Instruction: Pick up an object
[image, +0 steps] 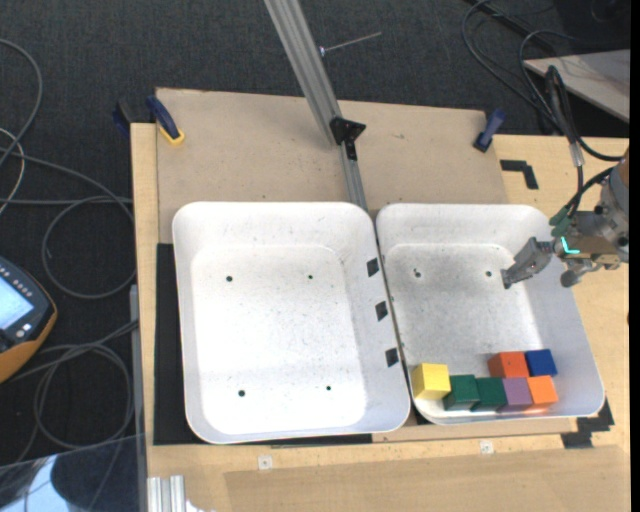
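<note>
Several small blocks lie clustered along the front wall of the right bin (452, 214): a yellow block (432, 379), a dark green block (461, 390), a green block (490, 392), a purple block (517, 391), an orange block (542, 389), a red block (511, 364) and a blue block (540, 361). My gripper (546, 271) hovers over the right bin's far right part, well behind the blocks. It is open, one grey finger (522, 265) pointing left into the bin, and nothing sits between the fingers.
The left bin (183, 232) stands beside the right one, with small black clips along the shared wall. A slanted metal pole (320, 90) rises behind the bins. Blue clamps (165, 120) hold the board's back corners. Cables lie on the floor at left.
</note>
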